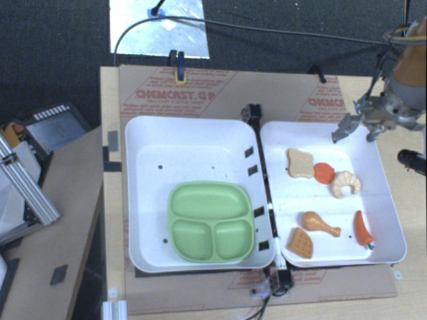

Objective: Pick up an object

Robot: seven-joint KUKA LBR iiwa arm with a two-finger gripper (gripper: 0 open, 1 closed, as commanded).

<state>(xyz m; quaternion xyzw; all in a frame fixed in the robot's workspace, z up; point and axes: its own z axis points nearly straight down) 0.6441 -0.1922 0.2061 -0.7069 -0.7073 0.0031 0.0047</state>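
The worktop [80, 199] carries two shallow white bins side by side. The left bin [143, 145] holds a green divided plate [211, 220] toward its near edge. The right bin [387, 199] holds all the small toy foods, so whatever gets picked will come from there.

The arm [408, 72] reaches in at the upper right, and its hand [360, 131] hangs over the far right corner of the right bin. Its two fingers are spread apart with nothing between them, and they appear to sit above the bin floor rather than on it.

From the hand, every food lies toward the near side of the bin and mostly to the left in the camera view. The slice of bread [300, 163] is nearest, just down and left of the fingers. Touching or almost touching its right side is a red tomato slice [324, 173], and the pale croissant [345, 183] lies against that. These three crowd together, which I judge leaves little room for fingers.

Farther toward the near edge lie the drumstick [320, 223], its long axis running left to right, the waffle piece [300, 243] near the corner, and a red sausage [362, 227] lying roughly up and down beside the right wall, apart from the others.
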